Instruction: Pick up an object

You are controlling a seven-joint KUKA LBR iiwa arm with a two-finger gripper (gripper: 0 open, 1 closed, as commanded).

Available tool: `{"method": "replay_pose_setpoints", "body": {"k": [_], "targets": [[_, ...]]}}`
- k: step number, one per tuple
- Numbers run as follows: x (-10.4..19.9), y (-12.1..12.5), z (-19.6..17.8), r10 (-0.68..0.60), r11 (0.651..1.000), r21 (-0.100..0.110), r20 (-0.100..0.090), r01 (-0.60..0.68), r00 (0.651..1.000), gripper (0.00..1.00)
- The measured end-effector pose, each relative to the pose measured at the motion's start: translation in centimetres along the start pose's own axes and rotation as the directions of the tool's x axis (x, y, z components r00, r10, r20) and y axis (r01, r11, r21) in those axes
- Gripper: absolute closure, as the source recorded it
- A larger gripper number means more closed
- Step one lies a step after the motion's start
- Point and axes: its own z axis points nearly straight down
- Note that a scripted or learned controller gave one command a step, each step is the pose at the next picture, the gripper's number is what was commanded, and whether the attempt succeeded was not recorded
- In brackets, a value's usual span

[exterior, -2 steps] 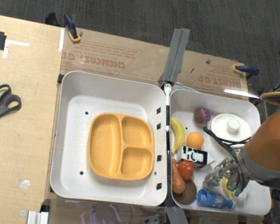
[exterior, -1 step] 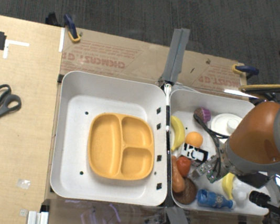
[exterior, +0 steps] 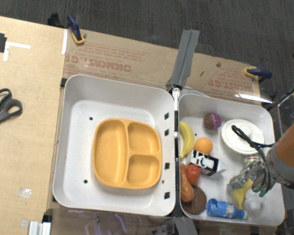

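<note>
I hold the gripper (exterior: pixel 247 184) low at the right bin's (exterior: pixel 269 218) lower right, over a yellow piece (exterior: pixel 240 195); I can't tell its state.

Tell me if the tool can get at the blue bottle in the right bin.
Probably yes: the blue bottle lies uncovered near the front wall, just below-left of the tool, nothing stacked on it.
</note>
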Motion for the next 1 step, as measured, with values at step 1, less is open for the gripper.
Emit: {"method": "replay_pose_setpoints", "body": {"k": [1], "targets": [[-2.16,7.67,-11.34,0.060,0.998,0.001,-0.002,-0.060,0.998,1.00]]}}
